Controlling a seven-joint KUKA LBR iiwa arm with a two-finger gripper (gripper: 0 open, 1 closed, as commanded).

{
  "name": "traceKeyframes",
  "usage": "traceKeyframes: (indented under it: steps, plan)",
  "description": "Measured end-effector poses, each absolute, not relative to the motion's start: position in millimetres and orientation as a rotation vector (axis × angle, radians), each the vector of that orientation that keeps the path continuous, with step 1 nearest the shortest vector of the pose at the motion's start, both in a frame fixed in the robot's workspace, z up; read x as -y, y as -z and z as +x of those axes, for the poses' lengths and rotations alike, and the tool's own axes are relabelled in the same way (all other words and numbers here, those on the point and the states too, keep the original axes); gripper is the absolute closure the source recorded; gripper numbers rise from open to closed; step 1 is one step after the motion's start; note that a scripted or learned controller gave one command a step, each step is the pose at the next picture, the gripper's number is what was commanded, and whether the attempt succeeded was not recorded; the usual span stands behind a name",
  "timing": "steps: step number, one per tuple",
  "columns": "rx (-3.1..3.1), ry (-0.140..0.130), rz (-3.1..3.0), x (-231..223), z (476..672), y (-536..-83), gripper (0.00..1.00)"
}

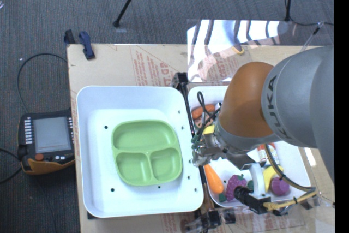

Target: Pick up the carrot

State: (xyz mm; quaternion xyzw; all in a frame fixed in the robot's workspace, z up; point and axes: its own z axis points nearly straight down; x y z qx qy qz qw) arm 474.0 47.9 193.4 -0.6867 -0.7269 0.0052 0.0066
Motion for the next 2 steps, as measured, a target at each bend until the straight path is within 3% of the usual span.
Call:
traceKeyframes:
  steps: [2]
  plan:
    - [2.26, -0.028, -2.15, -44.2, 474.8, -209.1, 1.0]
